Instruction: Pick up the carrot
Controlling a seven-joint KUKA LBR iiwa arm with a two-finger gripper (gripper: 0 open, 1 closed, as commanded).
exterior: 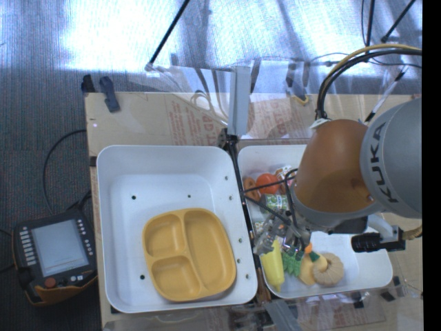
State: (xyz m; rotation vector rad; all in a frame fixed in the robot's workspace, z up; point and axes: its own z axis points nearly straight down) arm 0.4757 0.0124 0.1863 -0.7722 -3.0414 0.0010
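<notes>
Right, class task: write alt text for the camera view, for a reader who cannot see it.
A grey KUKA arm with an orange band reaches from the right over the right white bin, which holds a pile of toy food. The left white bin holds a yellow divided plate. A handheld control pendant lies on the floor at the left.

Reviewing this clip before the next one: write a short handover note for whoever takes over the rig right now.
Tool: low in the right bin, over the toy food pile; its grip state is unclear from this angle.
Carrot: small orange piece with a green top, lying in the right bin beside the bagel and yellow piece.
Yellow divided plate sits in the left bin.
Done: approach. Left: grasp and lift the carrot.
</notes>
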